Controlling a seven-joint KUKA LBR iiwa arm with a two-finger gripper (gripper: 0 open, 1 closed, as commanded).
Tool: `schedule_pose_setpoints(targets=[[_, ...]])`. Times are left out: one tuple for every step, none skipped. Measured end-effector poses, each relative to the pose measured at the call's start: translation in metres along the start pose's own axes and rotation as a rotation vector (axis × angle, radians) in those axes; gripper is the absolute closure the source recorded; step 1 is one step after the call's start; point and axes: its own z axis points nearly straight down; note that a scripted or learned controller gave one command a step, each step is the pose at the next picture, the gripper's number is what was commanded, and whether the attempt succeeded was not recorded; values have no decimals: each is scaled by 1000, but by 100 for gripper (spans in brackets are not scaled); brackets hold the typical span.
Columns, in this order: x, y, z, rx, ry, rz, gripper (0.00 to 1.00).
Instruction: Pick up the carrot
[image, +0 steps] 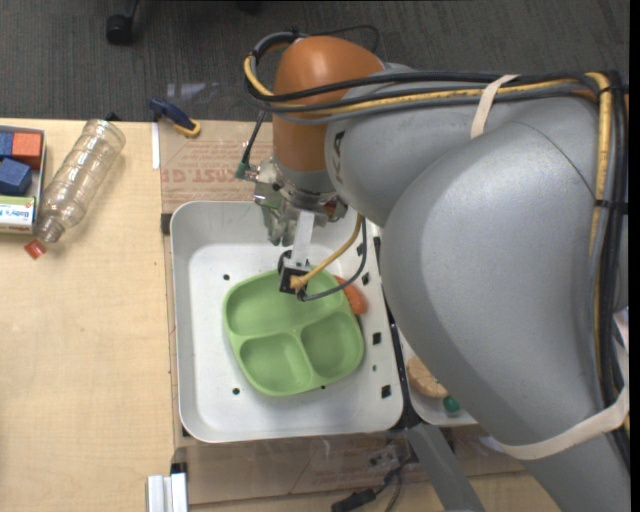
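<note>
Hovering over the far part of the left white bin (186, 330), my gripper (288, 238) hangs above the far rim of a green divided plate (295, 340). From this slanted look down I cannot tell whether it is open or closed, and I see nothing held in it.

The plate lies flat in the middle of the bin and has three compartments: one long one along its far left side and two smaller ones side by side toward the near right. The carrot (354, 299), a small orange piece, lies at the plate's right edge, to the right of my gripper and a little nearer. I cannot tell whether it rests on the rim or on the bin floor just beside it.

My grey arm reaches in from the right and covers most of the right bin (440, 416). In the sliver that shows at its near left corner lie a tan round thing (425, 378) and a small green thing (452, 405).

On the wooden bench to the left, well apart from the bin, a clear plastic bottle (78, 178) lies on its side with its red cap toward the near left. Beside it at the left edge is a box of blue and orange blocks (20, 165). A blue and yellow clamp (176, 116) lies at the far edge.
</note>
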Motion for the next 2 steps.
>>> schedule_pose_setpoints(targets=[[-1,0,-8,1,-3,-2,100],[40,-6,26,-4,14,-70,100]])
